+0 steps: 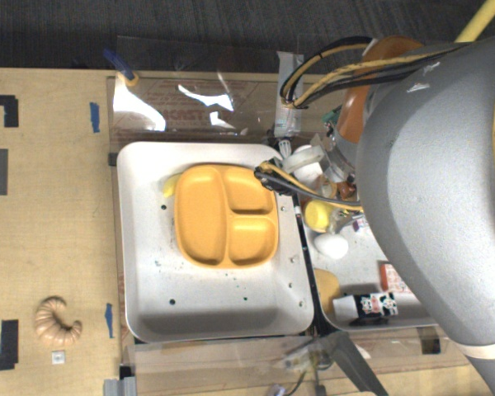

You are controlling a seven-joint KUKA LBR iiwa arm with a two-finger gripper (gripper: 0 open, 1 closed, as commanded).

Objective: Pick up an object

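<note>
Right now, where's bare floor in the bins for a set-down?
Left white bin: open floor below the yellow divided plastic tray, toward the near wall, plus a strip down its left side. Right white bin is crowded: yellow ball, white ball, black-and-white bottle, with the grey arm overhead.

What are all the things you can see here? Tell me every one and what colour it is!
Left bin: one, white, middle of the bench.
Divided plate: one, yellow-orange, inside the left bin.
Right bin: one, white, partly under the arm.
Ball: one, yellow, right bin.
Egg-shaped thing: one, white, right bin.
Small bottle: one, white with black, right bin.
Curled toy: one, tan, on the bench at left.
Robot arm: one, grey, at right.
</note>
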